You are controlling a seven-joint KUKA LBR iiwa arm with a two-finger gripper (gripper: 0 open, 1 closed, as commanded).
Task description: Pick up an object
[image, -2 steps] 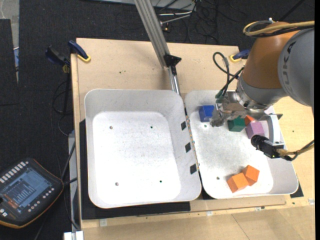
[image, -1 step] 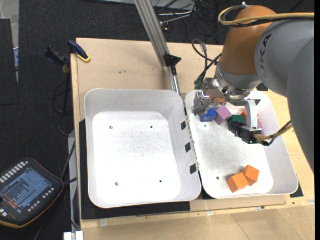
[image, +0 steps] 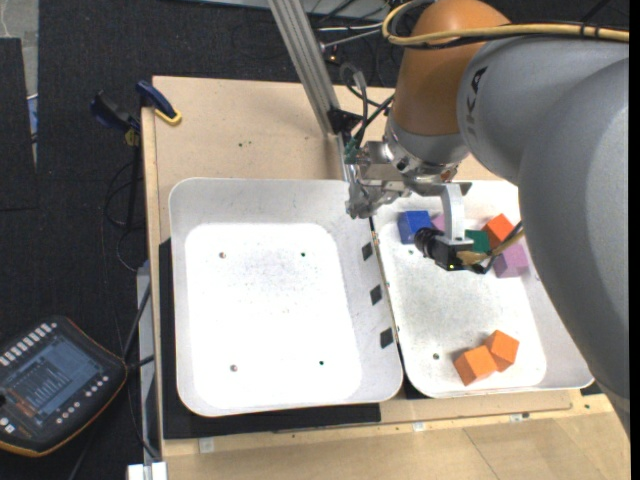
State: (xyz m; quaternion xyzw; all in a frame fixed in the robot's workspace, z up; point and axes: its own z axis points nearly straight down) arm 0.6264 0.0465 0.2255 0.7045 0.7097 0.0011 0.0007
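Overhead slanted view of a tan bench w/ two shallow white plastic bins side by side: the bin on view's left (image: 262,303) and the bin on view's right (image: 440,313). A large grey robot arm w/ orange band (image: 520,88) reaches in from view's right. Its metal two-finger gripper (image: 360,203) sits at the far end of the divide between the bins, over the right bin's rim. Can't tell whether the gripper is open or closed, or whether it has hold of anything; nothing is visibly gripped.

Candidate objects all lie in the right bin. A blue cube (image: 412,226) is just beside the gripper, at the bin's far end. Further to view's right is a tight cluster: an orange block (image: 499,229), a green block (image: 479,239) and a purple block (image: 513,260). Well apart, near the bin's front edge, two orange cubes touch: the larger one (image: 474,365) and the smaller one (image: 504,348).

Off the bench, bottom-left corner: a grey handheld control pendant w/ screen (image: 50,383). A blue-and-yellow clamp (image: 152,100) grips the bench's far-left corner.
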